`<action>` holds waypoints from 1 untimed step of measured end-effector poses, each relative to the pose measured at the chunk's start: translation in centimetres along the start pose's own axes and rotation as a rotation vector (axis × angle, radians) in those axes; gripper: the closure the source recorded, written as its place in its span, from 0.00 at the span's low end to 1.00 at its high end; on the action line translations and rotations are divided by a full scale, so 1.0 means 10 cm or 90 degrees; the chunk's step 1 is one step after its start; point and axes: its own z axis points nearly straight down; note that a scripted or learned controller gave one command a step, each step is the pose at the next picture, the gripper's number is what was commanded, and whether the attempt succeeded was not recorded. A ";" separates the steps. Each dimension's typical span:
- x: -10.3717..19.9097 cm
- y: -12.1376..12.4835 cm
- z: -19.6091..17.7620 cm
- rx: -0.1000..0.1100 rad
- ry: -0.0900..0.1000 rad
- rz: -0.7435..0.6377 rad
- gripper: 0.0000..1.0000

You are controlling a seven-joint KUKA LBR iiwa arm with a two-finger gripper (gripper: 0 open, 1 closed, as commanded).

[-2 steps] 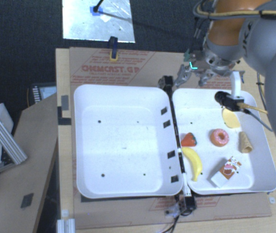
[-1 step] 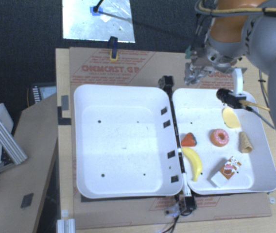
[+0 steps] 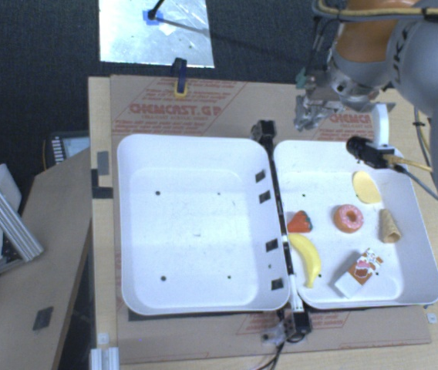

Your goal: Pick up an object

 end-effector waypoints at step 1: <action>0.00 0.01 -0.11 -0.002 -0.001 -0.003 1.00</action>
